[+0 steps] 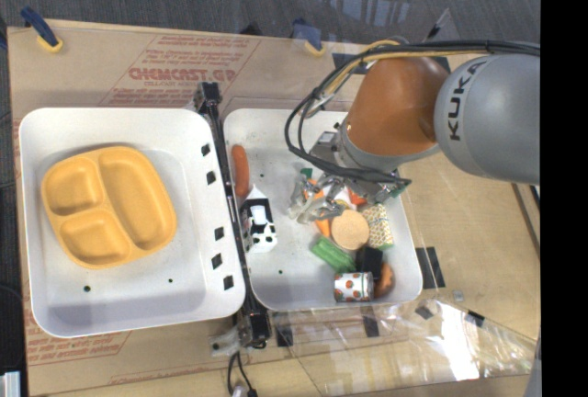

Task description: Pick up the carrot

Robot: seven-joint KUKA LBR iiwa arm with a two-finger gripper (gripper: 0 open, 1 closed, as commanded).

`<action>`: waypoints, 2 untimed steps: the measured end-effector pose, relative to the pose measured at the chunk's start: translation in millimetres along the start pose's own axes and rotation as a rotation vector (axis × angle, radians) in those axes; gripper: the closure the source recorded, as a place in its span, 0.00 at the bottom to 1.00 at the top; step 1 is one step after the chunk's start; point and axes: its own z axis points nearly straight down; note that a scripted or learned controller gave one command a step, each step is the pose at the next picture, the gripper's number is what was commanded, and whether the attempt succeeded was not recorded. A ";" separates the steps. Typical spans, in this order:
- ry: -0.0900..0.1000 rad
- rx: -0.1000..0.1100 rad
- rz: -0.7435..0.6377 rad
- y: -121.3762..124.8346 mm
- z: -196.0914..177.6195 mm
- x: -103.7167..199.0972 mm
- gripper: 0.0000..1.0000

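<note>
Figure: Approach to the carrot, viewed from above. My arm [478,110] reaches in from the right edge of the table [276,64] and hangs over the right bin [276,285]; its orange band [393,106] covers my wrist, so I cannot tell from this view how far my grasping end is spread or whether it has hold of anything. The carrot [241,170] lies alone along the left wall of the right bin, toward the far left corner, long axis parallel to that wall and just beside it. Nearer the front of the same wall sits a black-and-white cow toy [260,225], close to the carrot's near tip but apart from it. A cluster of small items, among them a tan disc [349,230], a green piece [331,254] and a spotted can [353,287], occupies the right half of the bin, beneath and in front of my wrist. The left bin [37,294] carries a yellow divided tray [108,204]. Judgement: I am over the clutter, not the carrot, so the step is to shift toward the left wall. A good grasp closes across the carrot's narrow width at mid-length; the adjacent wall leaves little room on that side, and the cow toy should stay untouched.
</note>
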 end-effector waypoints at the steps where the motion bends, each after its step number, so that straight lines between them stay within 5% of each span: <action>1: 0.000 0.000 0.000 0.1 0.2 0.1 0.00; 2: -0.003 0.002 -0.007 0.1 -10.7 -2.9 1.00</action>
